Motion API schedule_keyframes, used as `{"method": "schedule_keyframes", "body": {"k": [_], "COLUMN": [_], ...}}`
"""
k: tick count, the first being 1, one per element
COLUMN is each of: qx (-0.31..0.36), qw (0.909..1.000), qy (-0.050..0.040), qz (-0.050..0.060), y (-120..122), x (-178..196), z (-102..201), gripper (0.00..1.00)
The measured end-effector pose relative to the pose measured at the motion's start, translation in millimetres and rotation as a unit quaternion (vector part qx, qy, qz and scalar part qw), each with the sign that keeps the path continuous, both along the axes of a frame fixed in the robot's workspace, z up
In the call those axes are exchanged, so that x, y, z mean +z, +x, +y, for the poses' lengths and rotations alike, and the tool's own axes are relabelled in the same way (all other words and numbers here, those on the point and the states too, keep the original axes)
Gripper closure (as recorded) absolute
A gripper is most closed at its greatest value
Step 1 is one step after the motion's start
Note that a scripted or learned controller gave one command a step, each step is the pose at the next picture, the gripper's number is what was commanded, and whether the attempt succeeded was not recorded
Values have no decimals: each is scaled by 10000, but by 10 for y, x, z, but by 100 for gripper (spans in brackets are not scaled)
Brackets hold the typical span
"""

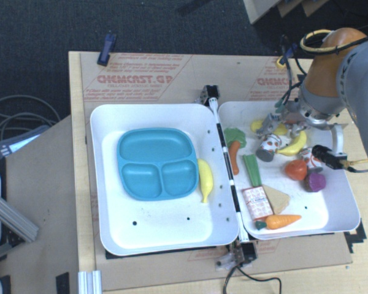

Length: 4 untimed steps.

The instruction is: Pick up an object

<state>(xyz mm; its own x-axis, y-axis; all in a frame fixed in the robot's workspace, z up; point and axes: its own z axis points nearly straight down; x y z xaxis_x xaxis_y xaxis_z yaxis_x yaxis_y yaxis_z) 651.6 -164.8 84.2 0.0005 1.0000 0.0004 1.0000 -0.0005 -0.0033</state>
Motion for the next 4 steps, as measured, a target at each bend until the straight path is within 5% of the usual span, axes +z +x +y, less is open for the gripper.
{"method": "schedule_keyframes", "body": {"k": [1,2,3,4], "qx": [7,8,10,10], "qw": [10000,10000,10000,10000], "qy": [-6,-6,-14,-13], "qz": [-8,-5,-14,-12], "y": [8,7,12,11], "x": [109,108,212,210], "z": [3,4,3,4], "gripper": [100,0,100,0]}}
